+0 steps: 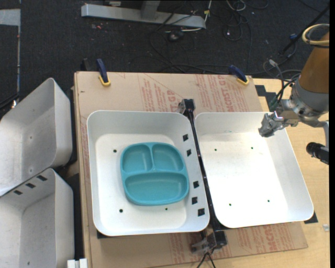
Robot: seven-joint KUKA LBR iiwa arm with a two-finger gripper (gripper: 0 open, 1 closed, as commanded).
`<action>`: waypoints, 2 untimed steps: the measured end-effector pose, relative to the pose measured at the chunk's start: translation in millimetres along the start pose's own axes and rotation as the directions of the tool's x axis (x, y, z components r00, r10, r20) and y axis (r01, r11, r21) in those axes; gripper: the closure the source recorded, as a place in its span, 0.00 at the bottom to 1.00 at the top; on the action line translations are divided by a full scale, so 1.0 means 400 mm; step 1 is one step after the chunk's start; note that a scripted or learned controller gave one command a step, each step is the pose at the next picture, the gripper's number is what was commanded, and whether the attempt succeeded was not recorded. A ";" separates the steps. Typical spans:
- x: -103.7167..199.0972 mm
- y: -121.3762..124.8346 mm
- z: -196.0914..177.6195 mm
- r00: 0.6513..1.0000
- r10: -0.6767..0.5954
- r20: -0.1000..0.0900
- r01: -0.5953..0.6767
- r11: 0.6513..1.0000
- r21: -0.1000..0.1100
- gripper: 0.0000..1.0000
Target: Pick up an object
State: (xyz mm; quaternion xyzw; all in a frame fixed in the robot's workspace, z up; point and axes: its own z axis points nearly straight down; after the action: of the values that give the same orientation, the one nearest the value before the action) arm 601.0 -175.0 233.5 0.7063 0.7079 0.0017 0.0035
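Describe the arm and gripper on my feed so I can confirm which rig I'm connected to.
The arm enters from the right: an orange-tan cylindrical section with a pale ring at its top, and a grey metallic wrist below it. Dark cables loop along the wrist's left side. The gripper is small, silver-grey and blocky, with darker parts at the tip. No readable markings at this resolution.

A dark, speckled carpet floor (47, 47) surrounds the table (136, 89), whose top is a brown cardboard-like sheet printed with faded red lettering. Two clamps, blue with yellow tips, grip its far edge: one at the left (103, 71), one at the right (239, 75). Black cables (251, 31) trail loosely across the floor beyond the table. A flat grey metal bar (141, 14) lies at a slant near the top. Two spare white plastic bins (34, 178) sit tilted off the table's left side. Light is even and soft.
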 end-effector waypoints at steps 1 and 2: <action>0.118 0.008 -0.005 1.000 -0.005 -0.004 0.005 1.000 0.006 1.00; 0.248 -0.002 0.023 1.000 -0.005 -0.004 0.005 1.000 0.009 1.00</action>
State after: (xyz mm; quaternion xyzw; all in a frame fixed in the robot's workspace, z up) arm 599.9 -75.7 224.0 0.7045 0.7097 -0.0001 -0.0011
